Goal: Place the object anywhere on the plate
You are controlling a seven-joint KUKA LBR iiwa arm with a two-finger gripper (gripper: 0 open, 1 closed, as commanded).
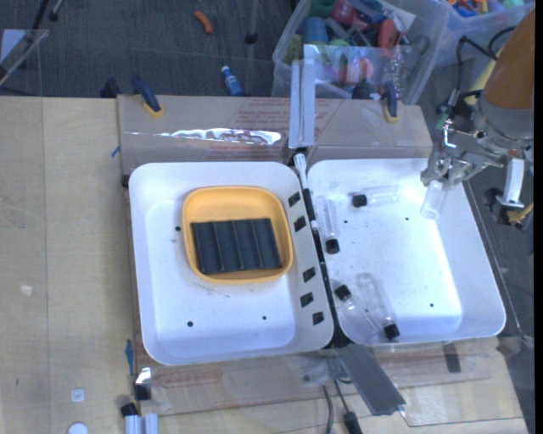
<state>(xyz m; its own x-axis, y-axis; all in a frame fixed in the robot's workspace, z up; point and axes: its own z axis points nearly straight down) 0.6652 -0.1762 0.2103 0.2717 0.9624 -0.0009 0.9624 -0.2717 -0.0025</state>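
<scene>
Wood bench [59, 254] | 2 white bins [221, 339]; yellow plate [237, 202] left | jaws [443, 174] state unclear

Dark ridged block [236, 246] covers most of plate [197, 206].

So the bench [59, 254] is a light wood top, pretty plain, taking up the whole left side. Behind the bench there's a dark grey carpeted floor [170, 42], with a blue marker-looking thing [230, 80] and a small orange bit [202, 20] lying on it. Also behind the bench, toward the right, sits a clear plastic tub [365, 38] stuffed with colorful odds and ends. A brown cardboard strip [254, 123] runs along the bench's back edge, with a shiny glare patch on it, and 2 blue clamps [146, 95] pin it down. At the bench's front edge, a grey flat plate [373, 381] and black cables [333, 407] hang off.
</scene>
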